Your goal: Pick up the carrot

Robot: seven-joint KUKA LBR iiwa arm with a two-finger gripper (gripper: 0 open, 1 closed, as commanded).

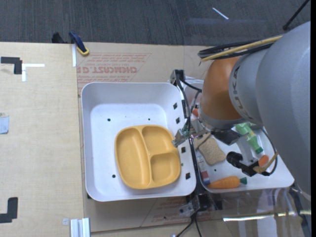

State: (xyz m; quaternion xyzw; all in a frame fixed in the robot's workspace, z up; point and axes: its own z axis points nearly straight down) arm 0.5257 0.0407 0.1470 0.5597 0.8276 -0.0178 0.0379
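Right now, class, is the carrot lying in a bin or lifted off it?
Lying in a bin. The carrot rests flat on the floor of the right-hand bin, near its front edge, with nothing gripping it.

Arm (256, 83) over carrot (224, 182) bin (281, 179)

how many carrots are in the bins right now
1. The carrot lies along the near edge of the right bin, leafy end pointing right, just below the slice of bread. The arm covers much of that bin, so another could be hidden.
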